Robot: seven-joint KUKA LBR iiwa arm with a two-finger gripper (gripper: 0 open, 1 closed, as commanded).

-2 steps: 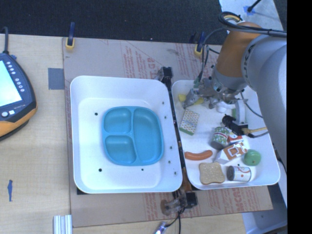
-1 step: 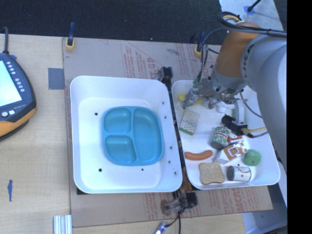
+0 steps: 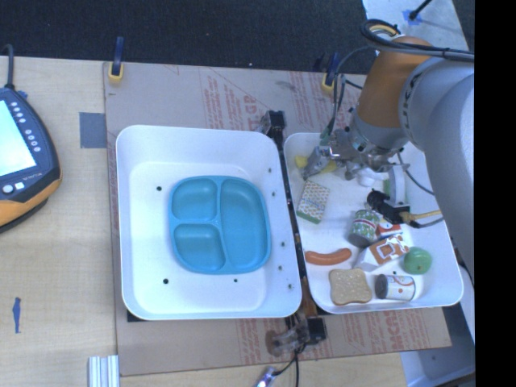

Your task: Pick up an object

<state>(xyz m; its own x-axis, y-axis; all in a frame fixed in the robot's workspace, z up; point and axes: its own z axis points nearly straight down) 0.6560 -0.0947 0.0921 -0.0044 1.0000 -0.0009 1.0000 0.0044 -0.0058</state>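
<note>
1. On the far left of the bench lies a handheld control pendant (image 3: 20, 156), grey with an orange edge; it has no part in the task.
2. Next comes the left bin (image 3: 137, 216), which holds a blue divided plate (image 3: 219, 224) flat in its middle.
3. Between the two bins runs a thin seam, and just right of it the right bin (image 3: 451, 293) carries all the small objects: a green speckled packet (image 3: 314, 201) near the left wall, a toy sausage (image 3: 328, 256), a slice of toy bread (image 3: 349, 286), a small can (image 3: 367, 227), a white bottle lying on its side (image 3: 397, 287) and a green ball-like thing (image 3: 418, 259).
4. At the far end of the right bin the gripper (image 3: 343, 158) is low, near a small yellow piece (image 3: 301, 161). Its fingers are blurred against the clutter, so I cannot tell if they are wide or narrow, and I see nothing held between them.
5. I judge the step is the descent for a grasp. The next move calls for closing on one object and lifting straight up, without pushing the neighbours.
</note>
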